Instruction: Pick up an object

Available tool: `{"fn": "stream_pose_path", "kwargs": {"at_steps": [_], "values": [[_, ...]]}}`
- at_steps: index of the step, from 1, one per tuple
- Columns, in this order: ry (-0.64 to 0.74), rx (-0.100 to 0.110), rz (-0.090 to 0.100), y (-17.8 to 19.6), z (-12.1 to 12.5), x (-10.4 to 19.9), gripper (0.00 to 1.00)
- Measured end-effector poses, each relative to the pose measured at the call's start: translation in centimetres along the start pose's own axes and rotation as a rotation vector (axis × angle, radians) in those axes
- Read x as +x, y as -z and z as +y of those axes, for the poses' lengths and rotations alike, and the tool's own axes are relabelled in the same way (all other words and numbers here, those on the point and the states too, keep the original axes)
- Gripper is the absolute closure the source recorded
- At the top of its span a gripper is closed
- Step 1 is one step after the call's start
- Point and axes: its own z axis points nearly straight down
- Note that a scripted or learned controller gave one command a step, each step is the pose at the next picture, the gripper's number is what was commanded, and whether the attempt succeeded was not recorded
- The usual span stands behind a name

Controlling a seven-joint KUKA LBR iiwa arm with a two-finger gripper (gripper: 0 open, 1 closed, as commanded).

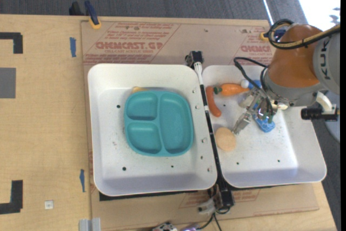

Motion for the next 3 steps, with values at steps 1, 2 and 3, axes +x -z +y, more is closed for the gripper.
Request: {"fn": "stream_pose_path", "kwargs": {"at_steps": [1, 2, 3], "values": [[0.312, 0.0, 0.0, 0.0, -2.4, -0.3, 0.0], [0.31, -0.004, -0.007, 1.2, -2.2, -0.5, 1.0], [0.309, -0.007, -0.012, 2.3, -2.1, -0.6, 1.0]]}}
